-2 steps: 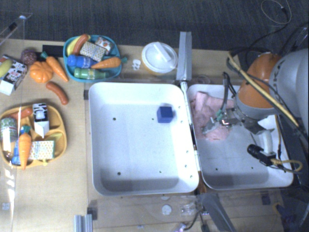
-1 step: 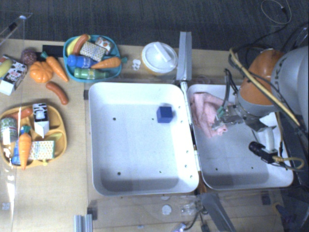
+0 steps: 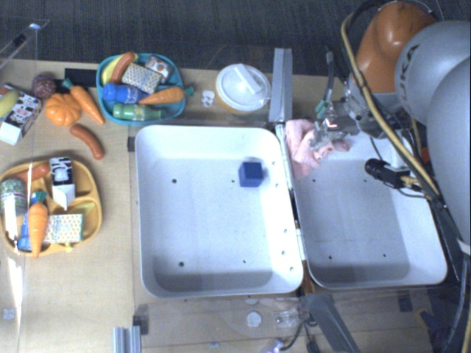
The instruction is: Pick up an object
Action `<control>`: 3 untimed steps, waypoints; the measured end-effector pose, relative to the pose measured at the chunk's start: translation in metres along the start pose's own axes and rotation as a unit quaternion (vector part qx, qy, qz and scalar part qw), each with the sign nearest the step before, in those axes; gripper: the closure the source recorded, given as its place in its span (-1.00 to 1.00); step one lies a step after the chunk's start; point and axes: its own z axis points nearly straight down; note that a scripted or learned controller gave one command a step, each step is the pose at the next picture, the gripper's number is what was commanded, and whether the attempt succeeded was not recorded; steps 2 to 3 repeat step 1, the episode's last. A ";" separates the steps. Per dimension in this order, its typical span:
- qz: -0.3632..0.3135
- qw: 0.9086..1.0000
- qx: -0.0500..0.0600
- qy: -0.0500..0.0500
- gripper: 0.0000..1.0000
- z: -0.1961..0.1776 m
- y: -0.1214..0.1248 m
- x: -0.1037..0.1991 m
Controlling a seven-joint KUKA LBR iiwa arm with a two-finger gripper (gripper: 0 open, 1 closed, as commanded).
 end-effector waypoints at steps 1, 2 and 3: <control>-0.023 1.000 -0.001 -0.003 1.00 -0.002 0.019 0.060; -0.023 1.000 -0.001 -0.003 1.00 -0.002 0.019 0.060; -0.023 1.000 -0.001 -0.003 1.00 -0.002 0.019 0.060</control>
